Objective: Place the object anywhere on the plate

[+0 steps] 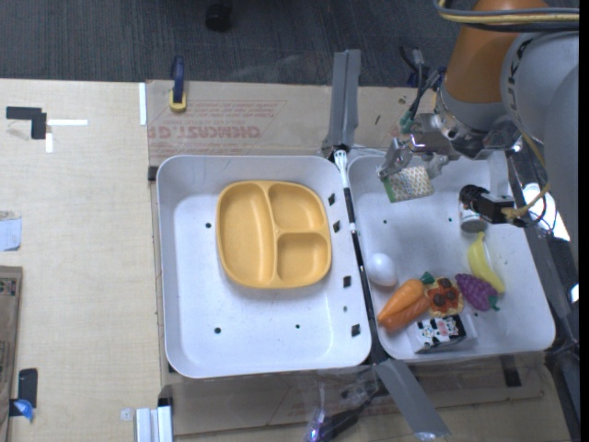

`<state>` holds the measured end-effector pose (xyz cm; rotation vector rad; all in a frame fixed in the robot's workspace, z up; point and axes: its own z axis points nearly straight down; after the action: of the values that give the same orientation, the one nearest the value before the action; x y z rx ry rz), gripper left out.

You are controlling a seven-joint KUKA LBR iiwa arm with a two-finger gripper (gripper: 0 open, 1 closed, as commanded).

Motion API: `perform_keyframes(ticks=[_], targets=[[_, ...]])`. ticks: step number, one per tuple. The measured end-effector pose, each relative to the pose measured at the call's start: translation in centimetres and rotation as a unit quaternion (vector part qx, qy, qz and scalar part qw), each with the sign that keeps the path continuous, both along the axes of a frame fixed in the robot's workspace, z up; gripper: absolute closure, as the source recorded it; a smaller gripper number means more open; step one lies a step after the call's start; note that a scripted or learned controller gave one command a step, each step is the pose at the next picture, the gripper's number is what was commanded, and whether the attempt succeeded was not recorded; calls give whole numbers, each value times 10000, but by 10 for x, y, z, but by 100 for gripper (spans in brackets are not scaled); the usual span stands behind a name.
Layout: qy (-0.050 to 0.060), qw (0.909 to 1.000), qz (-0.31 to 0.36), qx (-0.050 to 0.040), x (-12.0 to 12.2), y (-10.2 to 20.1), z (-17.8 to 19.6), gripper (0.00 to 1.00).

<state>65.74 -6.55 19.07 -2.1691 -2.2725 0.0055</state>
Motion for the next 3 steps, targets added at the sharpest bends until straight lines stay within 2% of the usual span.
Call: perform_keyframes(ticks=[1, 2, 3], targets=[[-2, 9983, 579, 10, 1, 78, 0, 100], [-2, 9983, 577, 7, 1, 77, 0, 0], [-1, 9996, 271, 8, -74, 104, 0, 0]])
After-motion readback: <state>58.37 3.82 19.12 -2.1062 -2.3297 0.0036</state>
